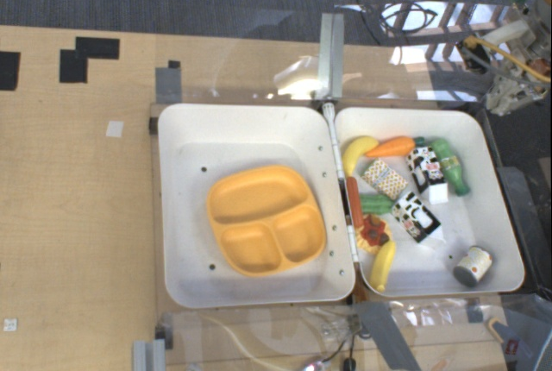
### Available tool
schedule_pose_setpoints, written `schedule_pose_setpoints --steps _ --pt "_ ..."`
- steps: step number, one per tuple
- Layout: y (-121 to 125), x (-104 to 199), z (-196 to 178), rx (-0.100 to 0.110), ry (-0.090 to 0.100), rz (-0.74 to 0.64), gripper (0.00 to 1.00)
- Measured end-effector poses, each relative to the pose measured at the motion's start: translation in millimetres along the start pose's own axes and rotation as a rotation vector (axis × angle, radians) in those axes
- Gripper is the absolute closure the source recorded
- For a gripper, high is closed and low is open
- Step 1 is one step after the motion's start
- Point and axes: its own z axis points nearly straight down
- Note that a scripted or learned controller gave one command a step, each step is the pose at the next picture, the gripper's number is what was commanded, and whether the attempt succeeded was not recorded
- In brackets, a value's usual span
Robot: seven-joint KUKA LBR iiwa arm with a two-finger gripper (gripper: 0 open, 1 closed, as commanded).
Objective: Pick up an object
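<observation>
Camera view, single frame, logged near edge to far edge. All places are given against the right bin (509, 227).

- Near right corner of the right bin: a small grey-and-white can (473, 265) on its side, apart from everything else.
- Near left corner: a yellow banana (383, 264), lying at a slant close to the wall shared with the left bin (172, 188).
- Just beyond the banana: a red crumpled item (373, 231), touching or nearly touching it.
- Middle of the right bin: a black-and-white patterned box (416, 216), with a green piece (375, 204) at its left.
- Along the left wall: a thin reddish-brown stick (352, 197).
- Past the middle: a checked packet (385, 178), a small white block (437, 193), a second black-and-white box (423, 163) and a green bottle (450, 164), packed close together.
- Far left part: an orange carrot (395, 147) beside a second banana (358, 152).
- Left bin, alongside the right bin: one yellow divided plate (266, 218).
- Beyond the far right corner of the right bin, outside its wall: my gripper (511, 91), blurred among cabling.

I cannot tell whether the gripper is open or closed. It touches none of the objects and sits well apart from the cluster.
</observation>
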Motion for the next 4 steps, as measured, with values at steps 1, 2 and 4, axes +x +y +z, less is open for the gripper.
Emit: schedule_pose_setpoints --steps 1,2,4 --pt "10 -2 12 -0.001 0.001 0.022 1.00" --pt "6 -2 9 0.000 0.001 0.052 1.00" --pt "-16 1 -52 0.000 0.004 0.055 0.00"
